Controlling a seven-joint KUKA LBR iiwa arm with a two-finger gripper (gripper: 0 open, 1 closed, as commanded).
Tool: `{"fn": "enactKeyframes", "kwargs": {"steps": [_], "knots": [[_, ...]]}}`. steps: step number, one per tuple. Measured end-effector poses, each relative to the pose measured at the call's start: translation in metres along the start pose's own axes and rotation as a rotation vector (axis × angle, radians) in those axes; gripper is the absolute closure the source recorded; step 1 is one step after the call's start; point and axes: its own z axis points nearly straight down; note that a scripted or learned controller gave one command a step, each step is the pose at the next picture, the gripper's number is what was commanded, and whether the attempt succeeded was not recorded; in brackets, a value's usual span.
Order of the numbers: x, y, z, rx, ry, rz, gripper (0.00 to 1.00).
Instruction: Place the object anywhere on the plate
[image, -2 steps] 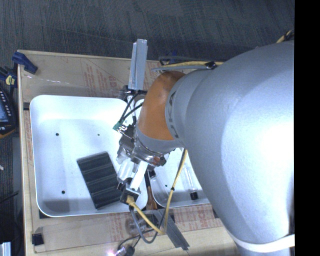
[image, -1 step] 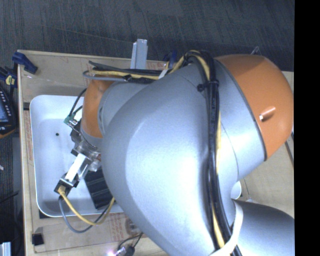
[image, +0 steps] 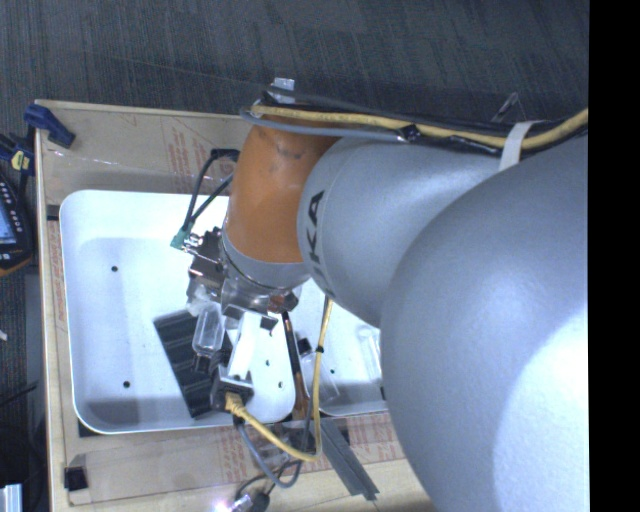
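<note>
While the grey arm (image: 450, 300) covers most of the bench (image: 150, 465), its gripper (image: 205, 335) hangs low in the left white bin (image: 90, 300), just above a dark ridged object (image: 180, 350) on the bin floor. Whether that gripper grasps anything cannot be told. Yellow cable (image: 265, 430) trails over the bin's near rim.

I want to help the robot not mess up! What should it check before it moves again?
1. Gripper is over the left bin: ok.
2. Gripper is above the dark object lying in that bin: ok, it looks that way.
3. Object is between the fingers: cannot tell, the wrist covers them.
4. Plate is easy to find: cannot tell, the arm covers most of the right bin.
5. Yellow cable hangs loose near the bin's front edge: not ok, it might catch.
</note>
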Motion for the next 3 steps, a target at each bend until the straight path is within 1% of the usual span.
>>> {"fn": "enactKeyframes", "kwargs": {"steps": [1, 2, 3], "knots": [[0.064, 0.055, 0.018, 0.003, -0.003, 0.011, 1.0], [-0.023, 0.003, 0.045, 0.004, -0.004, -0.304, 1.0], [0.059, 0.057, -0.006, 0.0, 0.0, -0.202, 1.0]]}}
